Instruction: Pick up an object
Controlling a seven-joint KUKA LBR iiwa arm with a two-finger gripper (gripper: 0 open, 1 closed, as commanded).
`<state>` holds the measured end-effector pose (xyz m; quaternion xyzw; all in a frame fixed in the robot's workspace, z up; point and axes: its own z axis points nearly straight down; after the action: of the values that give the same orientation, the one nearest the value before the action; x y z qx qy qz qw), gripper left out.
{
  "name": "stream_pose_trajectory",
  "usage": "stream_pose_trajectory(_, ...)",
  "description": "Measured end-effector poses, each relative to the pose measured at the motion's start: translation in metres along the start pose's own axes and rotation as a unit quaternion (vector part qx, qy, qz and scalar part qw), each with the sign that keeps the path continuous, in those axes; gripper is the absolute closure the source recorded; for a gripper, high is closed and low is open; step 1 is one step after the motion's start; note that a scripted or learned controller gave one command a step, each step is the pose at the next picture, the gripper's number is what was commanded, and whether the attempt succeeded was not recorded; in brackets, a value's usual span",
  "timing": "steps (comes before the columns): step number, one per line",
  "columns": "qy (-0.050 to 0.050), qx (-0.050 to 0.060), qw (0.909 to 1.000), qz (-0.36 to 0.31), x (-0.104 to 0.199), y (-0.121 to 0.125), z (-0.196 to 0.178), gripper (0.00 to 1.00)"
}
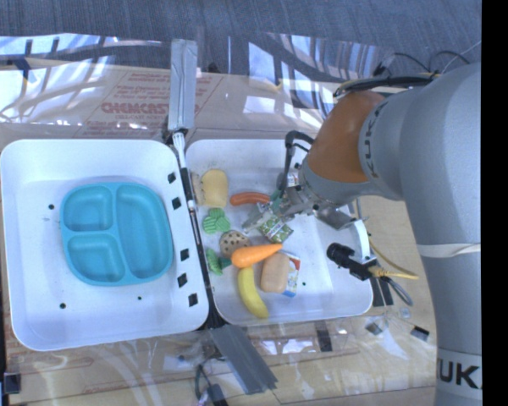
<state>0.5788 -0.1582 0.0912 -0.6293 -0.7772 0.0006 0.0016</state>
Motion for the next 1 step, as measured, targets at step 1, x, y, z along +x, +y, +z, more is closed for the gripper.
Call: stream_pose_trajectory(1,0.0,0.0,1.0,-0.002,-0.0002,0.0002,-0.0101,1.0)
